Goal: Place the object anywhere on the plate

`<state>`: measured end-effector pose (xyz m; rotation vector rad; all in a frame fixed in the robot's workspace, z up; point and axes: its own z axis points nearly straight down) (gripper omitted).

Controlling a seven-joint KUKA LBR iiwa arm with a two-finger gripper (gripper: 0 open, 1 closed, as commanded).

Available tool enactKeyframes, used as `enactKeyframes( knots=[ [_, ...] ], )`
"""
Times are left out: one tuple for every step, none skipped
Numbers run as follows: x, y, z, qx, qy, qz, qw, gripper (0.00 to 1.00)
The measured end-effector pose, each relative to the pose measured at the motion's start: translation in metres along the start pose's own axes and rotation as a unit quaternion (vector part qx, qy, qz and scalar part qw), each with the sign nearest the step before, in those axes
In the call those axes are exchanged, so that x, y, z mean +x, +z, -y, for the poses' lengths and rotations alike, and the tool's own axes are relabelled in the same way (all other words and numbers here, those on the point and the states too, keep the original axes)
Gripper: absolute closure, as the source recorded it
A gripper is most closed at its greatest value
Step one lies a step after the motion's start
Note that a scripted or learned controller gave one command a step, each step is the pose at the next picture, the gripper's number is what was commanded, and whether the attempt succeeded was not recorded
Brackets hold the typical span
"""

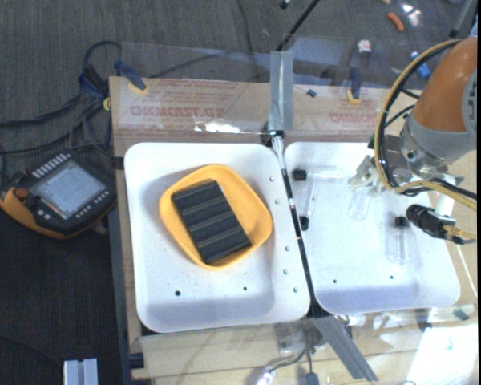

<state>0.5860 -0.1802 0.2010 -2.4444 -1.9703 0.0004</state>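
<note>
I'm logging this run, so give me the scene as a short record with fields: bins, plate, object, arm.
left bin: white, holds the yellow plate
object: dark ribbed block, lying flat on the yellow plate, inside its rim
right bin: white, beside the left bin
arm: over the right bin's far right side, orange band uppermost
pincer: clear fingers, over the right bin, apart from the plate
task state: block rests on the plate
</note>
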Motion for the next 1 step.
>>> enactKeyframes(
  knots=[
    [0.0, -0.0001, -0.0001, 0.0, 0.0, 0.0, 1.0, 0.0]
  ],
)
